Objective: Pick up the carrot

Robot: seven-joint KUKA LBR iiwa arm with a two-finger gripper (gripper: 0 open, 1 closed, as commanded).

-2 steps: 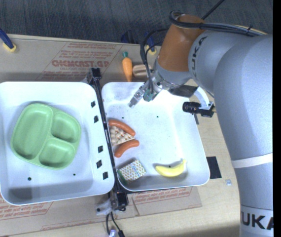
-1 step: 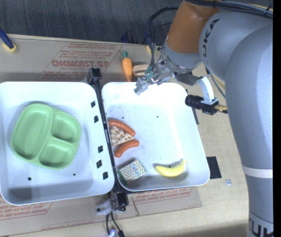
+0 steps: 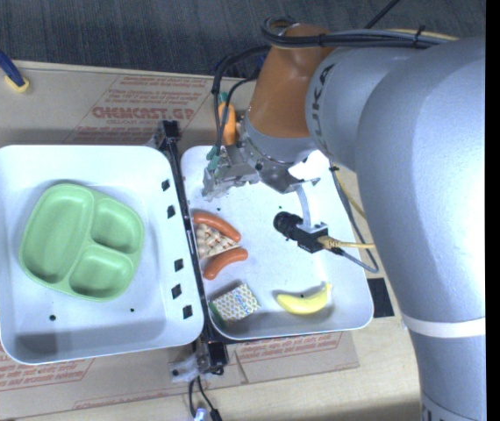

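I see the gripper (image 3: pixel 221 179) low at upper right bin (image 3: pixel 355 310); can't tell its state. Carrot (image 3: pixel 228 123) sits above it, ungrasped; pick remains.

The big grey arm (image 3: pixel 408 147) runs off the top and right edges, and its bulk covers the right bin's (image 3: pixel 355 310) far right corner and much of its upper wall. The gripper (image 3: pixel 219 178) sits small and blurred under the orange band, finger state impossible to read. A sliver of orange, the carrot (image 3: pixel 228 123), peeks out beside the wrist, mostly hidden. The patterned block (image 3: pixel 234 303) is too small to identify. A blue object (image 3: pixel 9 68) at top left is blurry.
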